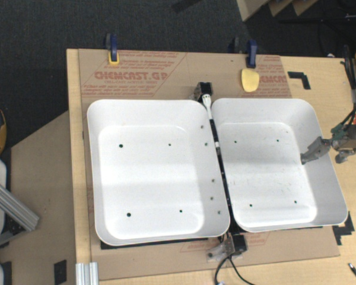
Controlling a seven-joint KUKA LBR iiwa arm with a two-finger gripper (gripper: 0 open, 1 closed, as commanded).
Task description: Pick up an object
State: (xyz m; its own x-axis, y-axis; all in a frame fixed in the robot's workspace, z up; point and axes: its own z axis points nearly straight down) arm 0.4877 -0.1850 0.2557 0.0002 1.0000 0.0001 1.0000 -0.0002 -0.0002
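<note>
Two white bins [157, 114] sit side by side, gripper [314, 150] at right rim.

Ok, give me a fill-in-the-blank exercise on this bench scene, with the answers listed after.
1. The bench holds ____ shallow white bins, a left bin and a right bin.
2. The gripper sits at the ____ edge of the right bin.
3. A yellow clamp sits on the board beyond the ____ bin.
4. The printed board under the bins reads ____.

Missing words: two; right; right; CHEMCAST
</note>
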